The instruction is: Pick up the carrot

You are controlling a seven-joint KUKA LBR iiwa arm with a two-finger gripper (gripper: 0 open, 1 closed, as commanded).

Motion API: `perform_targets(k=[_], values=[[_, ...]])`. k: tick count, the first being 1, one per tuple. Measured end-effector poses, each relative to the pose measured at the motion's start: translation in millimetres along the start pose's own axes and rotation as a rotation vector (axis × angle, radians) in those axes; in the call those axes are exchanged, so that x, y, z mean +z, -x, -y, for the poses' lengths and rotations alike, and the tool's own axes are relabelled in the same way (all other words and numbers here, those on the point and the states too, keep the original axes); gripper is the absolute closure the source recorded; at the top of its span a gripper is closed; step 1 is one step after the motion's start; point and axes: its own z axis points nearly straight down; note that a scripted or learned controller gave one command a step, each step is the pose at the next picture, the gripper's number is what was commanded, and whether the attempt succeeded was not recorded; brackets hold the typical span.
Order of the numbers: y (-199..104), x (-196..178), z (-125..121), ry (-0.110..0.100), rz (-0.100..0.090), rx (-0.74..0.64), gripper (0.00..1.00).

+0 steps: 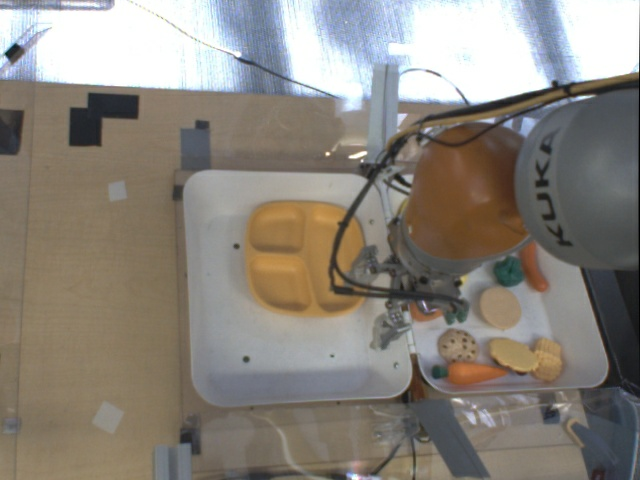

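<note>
Carrot (476, 372) lies on its side near the front edge of the right bin (590, 368), just beside a speckled ball (457, 345). It looks like light, stiff, smooth plastic, likely slippery; gripping across the thick middle seems safest. Claw (395, 326) hangs over the seam between bins; whether it is clenched or released I cannot tell. Left bin (215, 298) holds a yellow divided tray (295, 258); the right holds toy foods.

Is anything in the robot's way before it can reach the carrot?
Nothing visible blocks it. The carrot lies at the near edge of the right bin, beside a speckled ball. The gripper hangs a bit left of it, with open space between.
</note>
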Motion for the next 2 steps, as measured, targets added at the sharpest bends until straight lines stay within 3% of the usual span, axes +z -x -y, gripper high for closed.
perform_targets(k=[1, 2], values=[[58, -228, 48, -0.004, 0.012, 0.082, 0.0], [35, -61, 36, 0.001, -0.009, 0.188, 0.0]])
